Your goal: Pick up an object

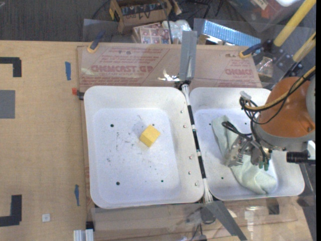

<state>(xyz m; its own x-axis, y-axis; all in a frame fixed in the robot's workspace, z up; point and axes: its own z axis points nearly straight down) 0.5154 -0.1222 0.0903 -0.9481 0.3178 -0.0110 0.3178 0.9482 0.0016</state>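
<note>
Cloth (251,177): pale green, crumpled, lying in right bin (220,107) toward its near-right side; my likely target, since I'm down on it.
Gripper (244,153): low over cloth's left edge, prob. touching; open vs closed, can't tell, wrist blocks it.
Held?: nothing visibly between my tips.
Yellow block (149,135): mid left bin (100,102), well apart; ignoring it for now.

I note the arm (288,115) at three o'clock: a bulbous orange band, a grey ring beneath it, black cables looping across its surface. Its gripper (241,153) is bare grey metal with small green fittings.
</note>
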